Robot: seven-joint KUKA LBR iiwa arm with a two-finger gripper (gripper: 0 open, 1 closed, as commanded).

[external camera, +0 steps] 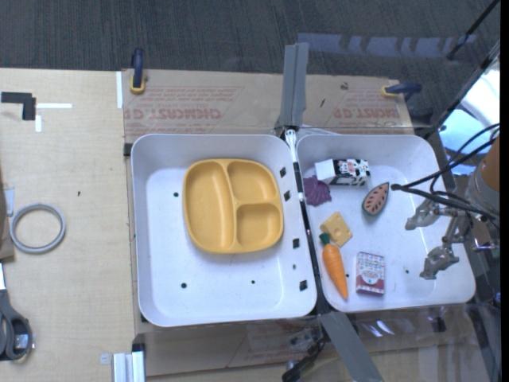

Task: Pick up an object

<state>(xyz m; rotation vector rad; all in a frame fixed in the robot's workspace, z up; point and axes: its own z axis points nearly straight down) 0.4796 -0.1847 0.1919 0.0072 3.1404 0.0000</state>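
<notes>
The right bin (413,289) holds several small toys: an orange carrot (335,270), a yellow cheese wedge (337,229), a red snack box (371,274), a watermelon slice (375,199), a purple grape bunch (316,191) and a black-and-white milk carton (343,171). My gripper (427,243) hangs over the right part of that bin, its fingers (419,217) spread wide with nothing between them. It is right of the red box and the watermelon slice, touching neither.
A yellow divided plate (233,204) lies in the left bin (151,237). A roll of tape (35,228) and scissors (13,333) rest on the bench at the left. Black cables (445,177) run from the arm across the right bin's far corner.
</notes>
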